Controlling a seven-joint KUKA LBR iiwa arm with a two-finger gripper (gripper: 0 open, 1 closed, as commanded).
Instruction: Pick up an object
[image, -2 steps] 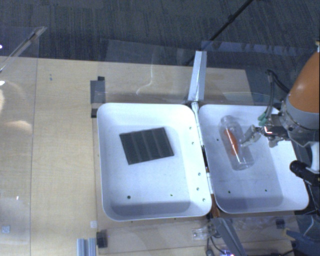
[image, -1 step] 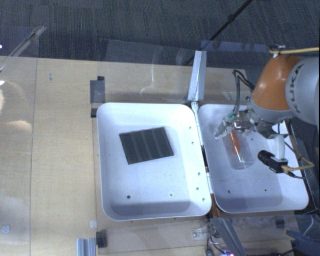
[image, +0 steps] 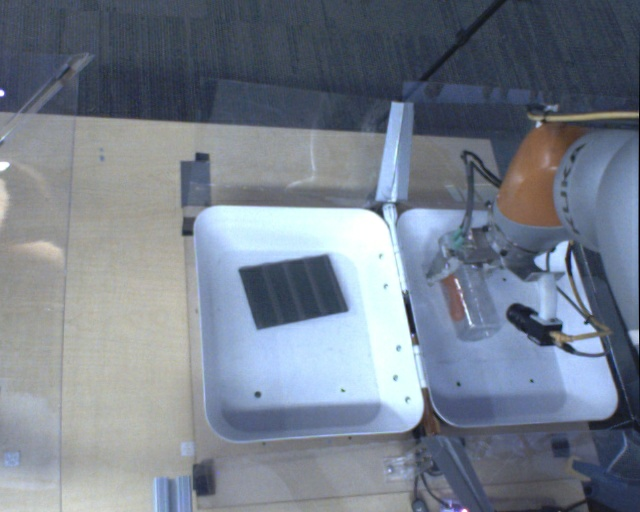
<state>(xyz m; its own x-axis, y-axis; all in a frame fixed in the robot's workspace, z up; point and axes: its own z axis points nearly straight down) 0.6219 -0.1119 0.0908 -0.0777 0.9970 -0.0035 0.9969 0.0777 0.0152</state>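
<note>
- I am hovering over the right bin (image: 590, 395); my jaws (image: 468, 250) are hidden, so I cannot tell how they are set.
- A clear plastic bottle (image: 472, 300) is lying just below me, long axis running near-to-far, glossy and rounded.
- A dark ribbed flat pad (image: 293, 290) is resting in the left bin (image: 300, 400).

Robotics laboratory test bench.
A wooden bench (image: 100, 300) bears two shallow white bins (image: 300, 410) side by side, with clear acrylic panels (image: 60, 200) at left, loose cabling (image: 580, 340) at right, and the grey-and-orange industrial arm (image: 560, 190) reaching in from the right.
</note>
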